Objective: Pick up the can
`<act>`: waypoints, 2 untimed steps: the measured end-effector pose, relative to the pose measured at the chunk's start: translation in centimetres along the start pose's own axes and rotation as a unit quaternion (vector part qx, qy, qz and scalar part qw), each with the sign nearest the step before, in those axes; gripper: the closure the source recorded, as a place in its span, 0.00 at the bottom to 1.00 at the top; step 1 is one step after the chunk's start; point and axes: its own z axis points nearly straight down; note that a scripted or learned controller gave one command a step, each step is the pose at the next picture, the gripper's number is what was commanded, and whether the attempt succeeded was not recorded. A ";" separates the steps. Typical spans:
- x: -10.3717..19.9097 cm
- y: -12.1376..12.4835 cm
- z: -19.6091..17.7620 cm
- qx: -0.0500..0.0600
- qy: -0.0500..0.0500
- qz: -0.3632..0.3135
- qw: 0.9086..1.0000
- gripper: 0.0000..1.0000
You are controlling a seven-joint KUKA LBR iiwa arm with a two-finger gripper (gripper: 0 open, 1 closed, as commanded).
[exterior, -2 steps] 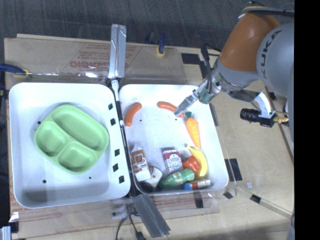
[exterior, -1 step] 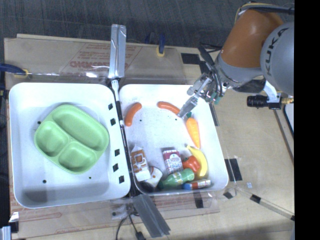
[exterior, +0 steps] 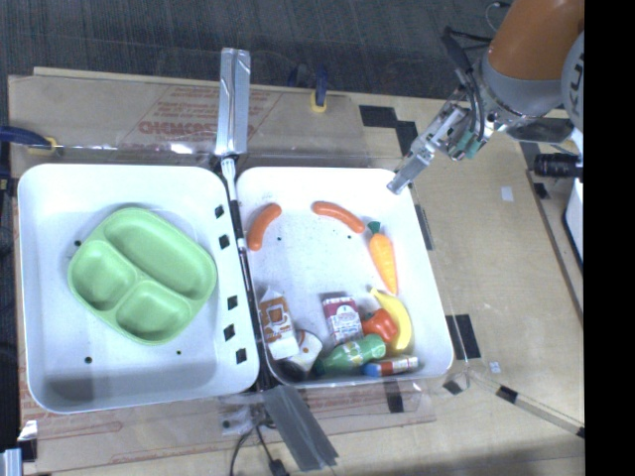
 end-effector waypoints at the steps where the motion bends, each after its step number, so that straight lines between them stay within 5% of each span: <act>1: -0.5 0.6 9.9 0.001 0.002 0.014 1.000 0.00; 2: 0.4 1.3 -3.5 -0.001 0.000 0.044 0.999 0.00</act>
